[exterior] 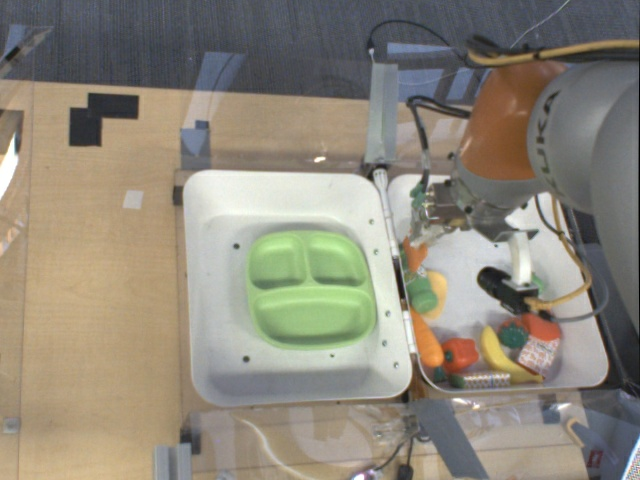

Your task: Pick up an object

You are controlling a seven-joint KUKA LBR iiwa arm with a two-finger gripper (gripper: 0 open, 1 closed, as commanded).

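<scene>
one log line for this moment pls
arm: over right bin | claw: low at left wall, above toys | carrot: lying in bin | green tray: in left bin

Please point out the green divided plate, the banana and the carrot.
green divided plate (pixel 310 290): camera view, on its centre ridge.
banana (pixel 500 354): camera view, on its middle.
carrot (pixel 428 340): camera view, on its orange body.

A wooden bench (pixel 90 298) bears two white bins (pixel 215 298) side by side.
</scene>
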